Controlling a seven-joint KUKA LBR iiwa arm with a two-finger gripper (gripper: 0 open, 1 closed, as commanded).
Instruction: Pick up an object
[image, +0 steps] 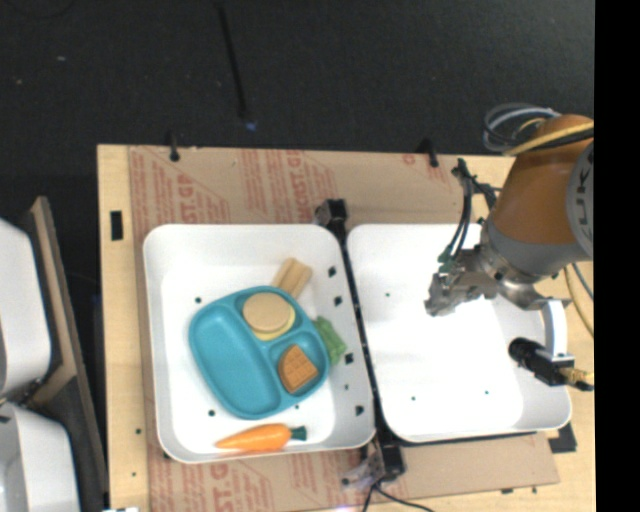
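Lying under both bins, the tabletop (120, 320) is pale wood, with a sheet of printed brown cardboard (230, 185) spread across it; dark floor surrounds it at the top. The left bin (165, 300) holds a blue divided tray (230, 365) carrying a round tan biscuit (269, 312) and a brown waffle-like piece (298, 369), with a green piece (331, 340) at the tray's right edge, a tan wooden block (293, 275) at its upper edge, and an orange carrot (260, 437) near the bin's lower wall. The tool (443, 300) hangs over the right bin (440, 400), near its upper middle; whether its fingers are spread or pressed together cannot be told, and nothing is seen between them.
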